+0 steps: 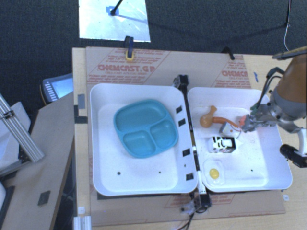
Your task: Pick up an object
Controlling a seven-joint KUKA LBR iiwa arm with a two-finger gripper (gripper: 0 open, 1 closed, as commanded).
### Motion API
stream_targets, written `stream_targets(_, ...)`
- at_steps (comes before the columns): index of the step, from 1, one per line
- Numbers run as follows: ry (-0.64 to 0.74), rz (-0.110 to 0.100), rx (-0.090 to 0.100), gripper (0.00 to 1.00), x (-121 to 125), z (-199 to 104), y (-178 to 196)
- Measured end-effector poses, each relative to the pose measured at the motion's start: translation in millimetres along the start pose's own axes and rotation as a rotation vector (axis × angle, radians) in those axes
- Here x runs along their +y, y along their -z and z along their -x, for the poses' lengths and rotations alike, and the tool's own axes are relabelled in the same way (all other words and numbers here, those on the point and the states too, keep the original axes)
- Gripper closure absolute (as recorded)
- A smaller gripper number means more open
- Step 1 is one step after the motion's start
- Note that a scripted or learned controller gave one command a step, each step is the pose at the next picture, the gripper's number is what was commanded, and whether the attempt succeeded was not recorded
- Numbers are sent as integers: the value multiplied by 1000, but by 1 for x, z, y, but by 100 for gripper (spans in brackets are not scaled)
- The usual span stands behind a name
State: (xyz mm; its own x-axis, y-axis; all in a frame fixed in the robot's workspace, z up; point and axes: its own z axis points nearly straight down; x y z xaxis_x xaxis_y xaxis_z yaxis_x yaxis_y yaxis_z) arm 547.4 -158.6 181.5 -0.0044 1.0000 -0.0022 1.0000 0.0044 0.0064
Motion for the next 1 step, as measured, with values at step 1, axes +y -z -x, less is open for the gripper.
stream_targets(1, 0, 2, 0, 100, -4, 3, 62)
